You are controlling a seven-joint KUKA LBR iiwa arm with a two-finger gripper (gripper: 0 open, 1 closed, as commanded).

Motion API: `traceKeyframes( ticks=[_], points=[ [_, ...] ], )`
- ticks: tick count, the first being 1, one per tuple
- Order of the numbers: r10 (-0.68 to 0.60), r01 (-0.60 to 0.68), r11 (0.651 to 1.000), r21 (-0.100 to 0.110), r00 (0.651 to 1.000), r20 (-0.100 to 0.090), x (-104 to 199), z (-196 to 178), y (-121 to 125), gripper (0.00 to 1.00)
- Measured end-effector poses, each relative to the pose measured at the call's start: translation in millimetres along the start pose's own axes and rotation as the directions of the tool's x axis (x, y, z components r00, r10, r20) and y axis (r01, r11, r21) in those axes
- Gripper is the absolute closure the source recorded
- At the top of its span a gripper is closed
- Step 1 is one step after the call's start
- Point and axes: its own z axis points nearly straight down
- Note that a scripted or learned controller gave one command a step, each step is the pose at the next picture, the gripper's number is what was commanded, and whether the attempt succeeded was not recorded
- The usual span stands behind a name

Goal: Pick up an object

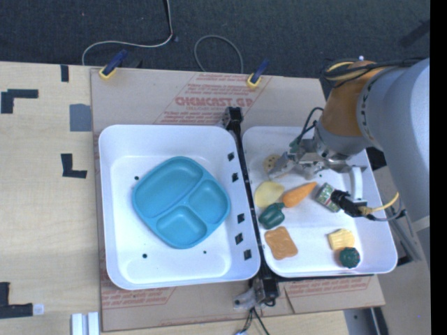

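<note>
The gripper (302,165) hangs over the right bin (380,253), just above the orange carrot (299,194) lying near the bin's middle; whether the jaws are open or closed cannot be told, and nothing is visible between them. The carrot is judged to be light, rigid, smooth plastic that may slip or roll. Grasp it across its thicker middle, clear of the adjacent yellow piece (268,193) and green piece (272,217).
</note>
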Motion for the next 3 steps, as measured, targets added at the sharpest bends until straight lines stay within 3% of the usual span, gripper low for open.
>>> traceKeyframes(
  ticks=[1,2,3],
  points=[
    [-0.001,0.001,1.000,0.001,1.000,-0.005,30.9,-7.7,42.0,0.00],
    [0.001,-0.001,1.000,-0.001,1.000,-0.003,28.5,-19.3,41.6,1.00],
    [0.001,-0.001,1.000,0.000,1.000,-0.003,28.5,-18.7,41.4,0.00]
  ],
)
